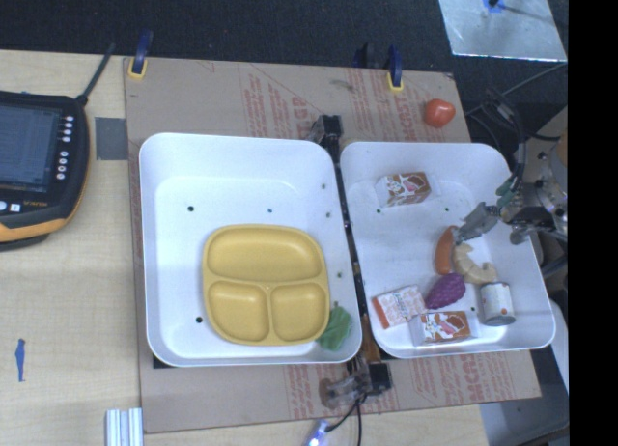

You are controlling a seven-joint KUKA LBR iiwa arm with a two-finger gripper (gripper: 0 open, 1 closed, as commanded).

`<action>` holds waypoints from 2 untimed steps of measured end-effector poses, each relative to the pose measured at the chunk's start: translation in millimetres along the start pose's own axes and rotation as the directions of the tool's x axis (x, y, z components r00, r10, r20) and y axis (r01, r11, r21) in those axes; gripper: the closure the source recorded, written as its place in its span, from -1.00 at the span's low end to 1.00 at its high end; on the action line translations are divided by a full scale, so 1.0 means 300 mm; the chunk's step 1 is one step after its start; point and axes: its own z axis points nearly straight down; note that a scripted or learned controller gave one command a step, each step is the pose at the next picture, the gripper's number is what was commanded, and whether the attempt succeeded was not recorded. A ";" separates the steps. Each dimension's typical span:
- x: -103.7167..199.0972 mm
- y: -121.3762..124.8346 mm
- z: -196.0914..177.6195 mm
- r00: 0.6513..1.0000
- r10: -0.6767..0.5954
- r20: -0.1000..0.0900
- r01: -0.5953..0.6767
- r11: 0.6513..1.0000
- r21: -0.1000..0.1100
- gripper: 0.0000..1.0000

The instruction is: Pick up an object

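My gripper [496, 226] reaches in over the right side of the right bin [430, 162]. It is open and nothing sits between its fingers. One fingertip [469, 227] hangs just right of an orange sausage-shaped piece [443, 249]. Below it lie a beige piece [474, 265], a purple grape bunch [444, 291] and a silver can [495, 303]. Two red and white cartons [398, 305] [444, 326] rest at the bin's front. Another small carton [403, 187] sits near the bin's back.
The left bin [174, 169] holds a yellow divided plate [266, 283] and a green piece [336, 329] at its front right corner. A red tomato [439, 112] lies on the cardboard behind the right bin. A teach pendant [34, 164] sits at the far left.
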 end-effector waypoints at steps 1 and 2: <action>-0.061 0.122 0.405 1.000 0.000 0.000 0.000 1.000 0.003 -1.00; 0.049 0.142 0.489 1.000 -0.002 0.001 0.002 1.000 -0.002 -1.00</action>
